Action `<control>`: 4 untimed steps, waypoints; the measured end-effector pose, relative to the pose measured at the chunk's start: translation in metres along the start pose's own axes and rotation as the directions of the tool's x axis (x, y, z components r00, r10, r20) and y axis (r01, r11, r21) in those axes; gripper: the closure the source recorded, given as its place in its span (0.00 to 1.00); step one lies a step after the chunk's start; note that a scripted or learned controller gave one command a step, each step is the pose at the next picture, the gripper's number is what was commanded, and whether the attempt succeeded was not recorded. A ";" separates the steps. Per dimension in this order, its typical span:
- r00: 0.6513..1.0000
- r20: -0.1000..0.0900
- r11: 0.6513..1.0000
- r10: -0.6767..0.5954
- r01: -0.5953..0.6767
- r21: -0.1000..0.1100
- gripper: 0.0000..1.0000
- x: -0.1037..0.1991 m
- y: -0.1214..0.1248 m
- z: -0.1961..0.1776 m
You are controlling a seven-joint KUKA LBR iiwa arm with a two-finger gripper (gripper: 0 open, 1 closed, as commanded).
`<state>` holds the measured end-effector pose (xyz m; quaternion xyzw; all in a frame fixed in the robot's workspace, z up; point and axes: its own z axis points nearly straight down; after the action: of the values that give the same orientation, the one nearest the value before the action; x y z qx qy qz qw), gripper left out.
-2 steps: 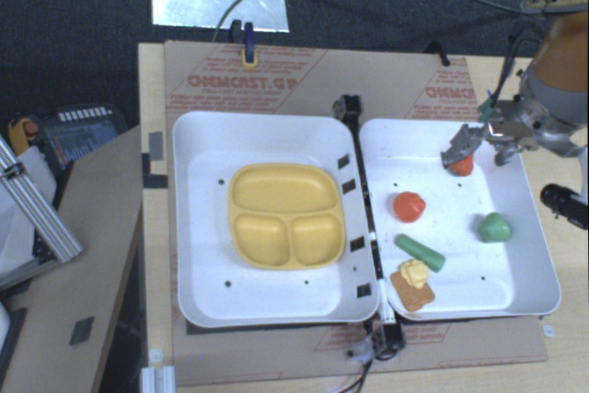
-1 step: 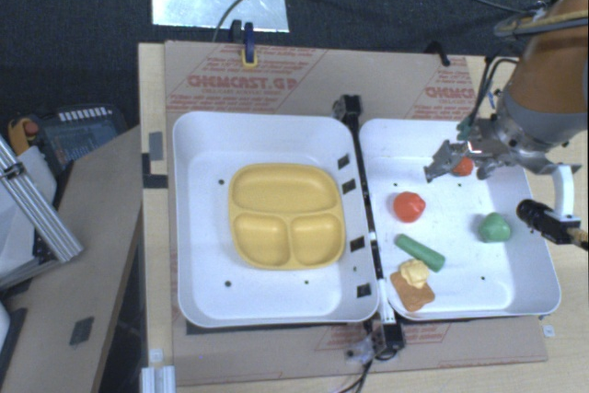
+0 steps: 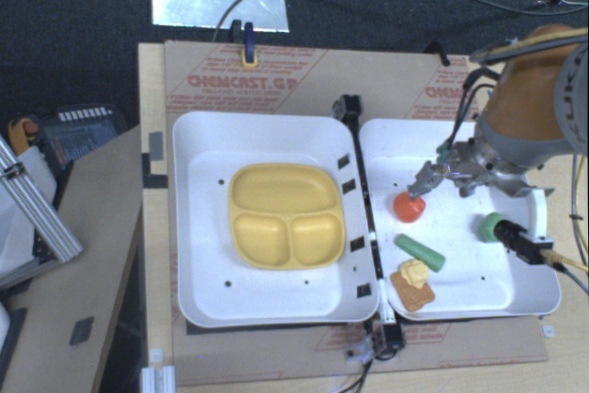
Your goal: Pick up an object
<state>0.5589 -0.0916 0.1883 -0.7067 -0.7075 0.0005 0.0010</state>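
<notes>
1. At the left of the frame you see the left bin [image 3: 198, 198], a shallow white tub. A yellow divided tray [image 3: 285, 216] lies flat in its middle, with one long compartment at the top and two smaller ones below.
2. Right of centre lies the right bin [image 3: 479, 290], side by side with the first one.
3. Near this bin's left wall you find a red round piece [image 3: 409, 208], about halfway down the bin.
4. Below it, a green stick [image 3: 420, 252] lies at a slant on the bin floor, apart from the red piece.
5. Just below the green stick, at the bin's lower left corner, sits a tan and yellow piece [image 3: 414, 283].
6. The gripper [image 3: 425, 184] points down and to the left, its tip just above and right of the red round piece. You cannot tell whether it is apart or together, or whether it touches the piece.
7. The arm [image 3: 529, 97], with its orange band, reaches in from the upper right of the frame.
</notes>
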 end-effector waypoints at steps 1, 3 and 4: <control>1.000 0.000 1.000 0.001 -0.001 0.001 0.00 0.000 -0.002 0.042; 1.000 0.002 1.000 -0.002 0.002 -0.010 1.00 -0.003 0.003 -0.035; 1.000 0.002 1.000 -0.003 0.003 -0.010 1.00 -0.004 0.005 -0.089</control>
<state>0.5639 -0.0953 0.2775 -0.7055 -0.7087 -0.0023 -0.0033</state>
